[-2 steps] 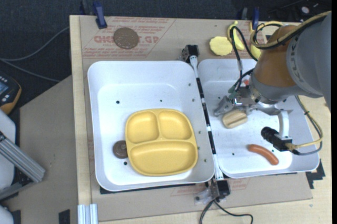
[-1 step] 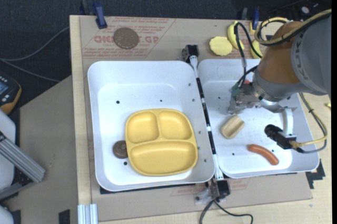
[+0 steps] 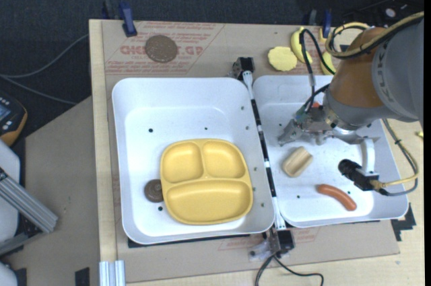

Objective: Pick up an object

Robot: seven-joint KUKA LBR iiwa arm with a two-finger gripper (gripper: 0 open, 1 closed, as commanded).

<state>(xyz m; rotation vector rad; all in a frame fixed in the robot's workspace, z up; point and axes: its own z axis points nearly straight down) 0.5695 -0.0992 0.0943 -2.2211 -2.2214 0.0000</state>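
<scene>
In the right bin [image 3: 384, 210] lie a tan bread-like chunk [image 3: 297, 161] near the left wall and an orange-red sausage [image 3: 337, 196] toward the front. My gripper [image 3: 291, 134] is low over the right bin's left half, just behind the tan chunk, and nothing shows in its grip. The grey arm with its orange band [image 3: 357, 79] covers the back of that bin. In the left bin [image 3: 135, 110] sits a yellow divided plate [image 3: 204, 180], with a brown round disc [image 3: 154, 191] against its left edge.
On the bench behind the bins lie a brown round disc [image 3: 160, 48] and a yellow piece [image 3: 283, 58]. Blue clamps [image 3: 126, 19] hold the bench's back edge. A black divider [image 3: 261, 143] runs between the two bins.
</scene>
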